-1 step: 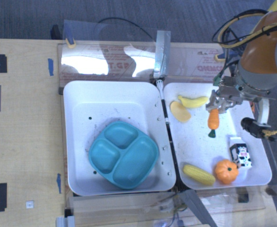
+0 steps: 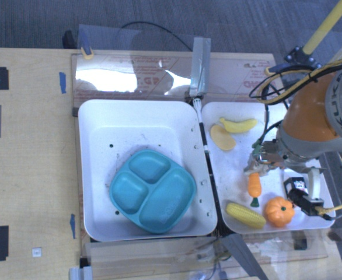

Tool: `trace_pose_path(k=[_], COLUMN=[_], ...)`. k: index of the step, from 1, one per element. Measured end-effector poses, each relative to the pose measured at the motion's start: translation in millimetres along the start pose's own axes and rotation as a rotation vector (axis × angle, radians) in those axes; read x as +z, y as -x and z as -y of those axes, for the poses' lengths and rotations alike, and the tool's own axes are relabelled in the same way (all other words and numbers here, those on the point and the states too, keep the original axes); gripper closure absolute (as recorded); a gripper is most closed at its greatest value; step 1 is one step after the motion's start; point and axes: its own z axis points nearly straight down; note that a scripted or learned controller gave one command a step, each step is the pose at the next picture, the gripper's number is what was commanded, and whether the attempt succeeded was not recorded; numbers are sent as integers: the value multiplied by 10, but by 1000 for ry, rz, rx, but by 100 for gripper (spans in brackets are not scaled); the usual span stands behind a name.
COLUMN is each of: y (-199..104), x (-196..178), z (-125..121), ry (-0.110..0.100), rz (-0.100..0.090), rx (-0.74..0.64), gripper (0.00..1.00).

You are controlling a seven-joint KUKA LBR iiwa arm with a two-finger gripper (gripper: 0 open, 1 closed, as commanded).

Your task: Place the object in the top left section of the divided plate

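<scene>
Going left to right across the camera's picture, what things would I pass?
Blue divided plastic plate in the left white bin → pale yellow chip-shaped piece → small orange toy carrot → round orange toy pumpkin.

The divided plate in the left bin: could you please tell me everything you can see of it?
The divided plate is teal blue, looks like smooth plastic, and has rounded corners. Raised ridges split it into three sections: two smaller ones and one larger. It lies flat but turned at an angle, on the floor of the left bin, toward its near side. All three sections hold nothing, and only the bin touches it.
</scene>
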Motion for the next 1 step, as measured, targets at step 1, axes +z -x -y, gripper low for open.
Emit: trace_pose_path(k=[1], y=[-1397], x=[-616], z=[-424], ry=[16], rz=[-4], rx=[-48], gripper=[100])
